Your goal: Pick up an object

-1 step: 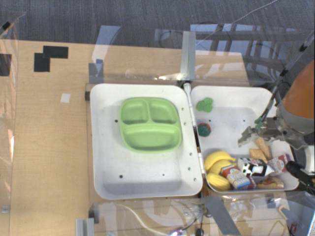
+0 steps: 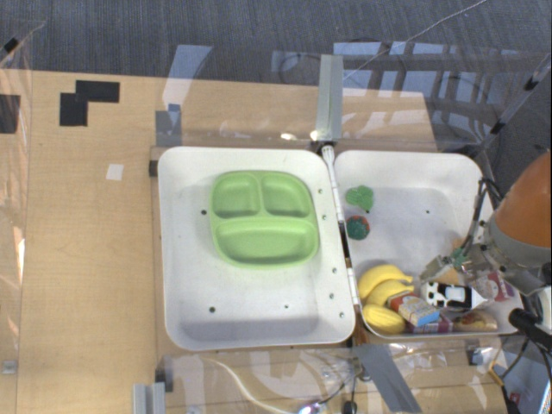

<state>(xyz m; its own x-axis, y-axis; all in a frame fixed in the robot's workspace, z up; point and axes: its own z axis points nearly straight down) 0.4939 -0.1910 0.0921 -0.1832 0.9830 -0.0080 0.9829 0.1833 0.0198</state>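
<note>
Two shallow white plastic bins sit side by side on a pale wooden bench. Nearest the camera, along the front edge of the right bin (image 2: 431,175), lies a cluster of small objects: a bunch of yellow toy bananas (image 2: 384,295), a small red, white and blue printed packet (image 2: 420,315) whose lettering is too small to read, a black and white cow-patterned toy (image 2: 452,297) and a brownish item (image 2: 477,322) at the front right corner. The robot's two-finger gripper (image 2: 459,262) hangs just above and behind this cluster, near the cow-patterned toy; whether it is open or closed cannot be told, and nothing is visibly held in it. The grey arm with its orange band (image 2: 528,210) enters from the right. Farther back in the same bin, near the dividing wall, lie a small red and green ball-like object (image 2: 357,226) and, just behind it, a green leafy toy vegetable (image 2: 360,197). The left bin (image 2: 185,257) holds a light green plastic divided plate (image 2: 262,217) with three compartments, lying flat near its middle. Beyond the bins, black square markers (image 2: 86,100) are fixed to the bench's far left.
</note>
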